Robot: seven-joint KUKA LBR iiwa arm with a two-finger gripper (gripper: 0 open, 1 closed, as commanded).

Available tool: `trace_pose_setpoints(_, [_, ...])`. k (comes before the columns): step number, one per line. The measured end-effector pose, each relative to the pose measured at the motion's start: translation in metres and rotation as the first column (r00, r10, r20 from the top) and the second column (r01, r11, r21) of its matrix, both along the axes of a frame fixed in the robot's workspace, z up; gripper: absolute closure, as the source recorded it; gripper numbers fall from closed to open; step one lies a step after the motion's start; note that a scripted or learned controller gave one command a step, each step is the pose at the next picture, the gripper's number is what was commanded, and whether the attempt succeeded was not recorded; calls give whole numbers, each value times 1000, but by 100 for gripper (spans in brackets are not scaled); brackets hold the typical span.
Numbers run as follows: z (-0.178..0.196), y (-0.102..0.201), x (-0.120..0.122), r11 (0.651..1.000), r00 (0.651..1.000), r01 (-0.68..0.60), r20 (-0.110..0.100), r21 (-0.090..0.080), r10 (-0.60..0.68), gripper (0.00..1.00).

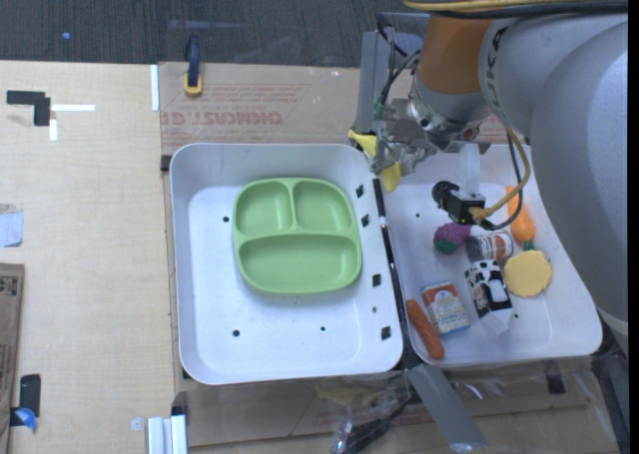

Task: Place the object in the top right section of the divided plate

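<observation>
Your end effector sits over the far end of the seam between the two bins, at about one o'clock from the divided plate. A yellow object shows just below the wrist hardware, with another yellow bit at its left edge, and it looks pinched there, but you cannot tell from this slant whether the fingers are wide, narrow or truly closed on it. Treat the hold as unconfirmed.

The plate lies in the left bin, its one wide compartment toward six o'clock and two smaller ones toward twelve. The top right section is the nearer of those two to the arm.

From the end effector, that section lies toward eight o'clock, near, just across the bin wall. The yellow object's long axis cannot be read.

The remaining toys, among them a purple item, a yellow disc and a carrot-like piece, lie in the right bin, well clear of that path.
</observation>
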State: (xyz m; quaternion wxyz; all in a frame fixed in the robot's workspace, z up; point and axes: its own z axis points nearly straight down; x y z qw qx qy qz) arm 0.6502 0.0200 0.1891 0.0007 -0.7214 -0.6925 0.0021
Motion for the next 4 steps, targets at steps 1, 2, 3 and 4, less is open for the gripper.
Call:
trace_pose_setpoints(1, [48, -4, -11, 963, 963, 271, 1, -2, -271, 100])
trace_pose_setpoints(2, [18, 26, -7, 1000, 1000, -9, -2, 0, 9, 100])
trace_pose_setpoints(3, [0, -15, 7, 990, 990, -144, 0, 0, 144, 100])
trace_pose_setpoints(4, [1, -27, -11, 932, 932, -363, 0, 2, 363, 100])
